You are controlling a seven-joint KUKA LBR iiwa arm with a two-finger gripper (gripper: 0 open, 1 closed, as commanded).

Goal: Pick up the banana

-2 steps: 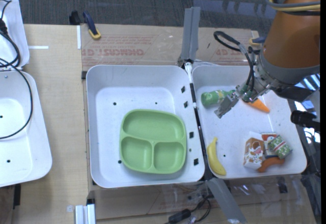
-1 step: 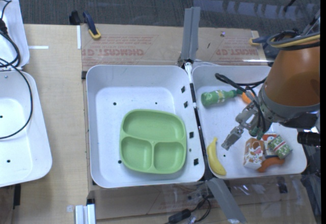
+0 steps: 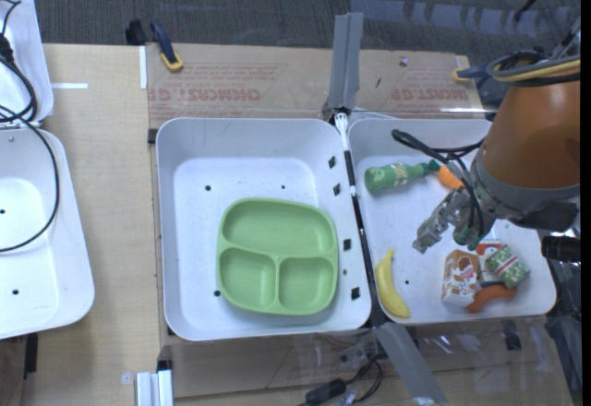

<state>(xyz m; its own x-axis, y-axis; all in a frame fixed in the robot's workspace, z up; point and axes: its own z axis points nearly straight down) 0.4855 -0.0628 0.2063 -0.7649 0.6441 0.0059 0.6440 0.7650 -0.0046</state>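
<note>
The yellow banana point(image 3: 391, 285) lies in the right bin point(image 3: 416, 141), against the front left corner and close to the divider. My gripper point(image 3: 441, 236) hangs over the middle of that bin, up and to the right of the banana and apart from it. Its fingers are open with nothing between them. The grey arm with its orange band point(image 3: 540, 137) reaches in from the right and hides the bin's far right side.
A green bottle point(image 3: 397, 175) and an orange piece point(image 3: 450, 177) lie at the back of the right bin. A small carton point(image 3: 460, 275) and a green-and-red packet point(image 3: 504, 266) sit at the front right. The left bin point(image 3: 185, 210) holds a green divided plate point(image 3: 277, 256).
</note>
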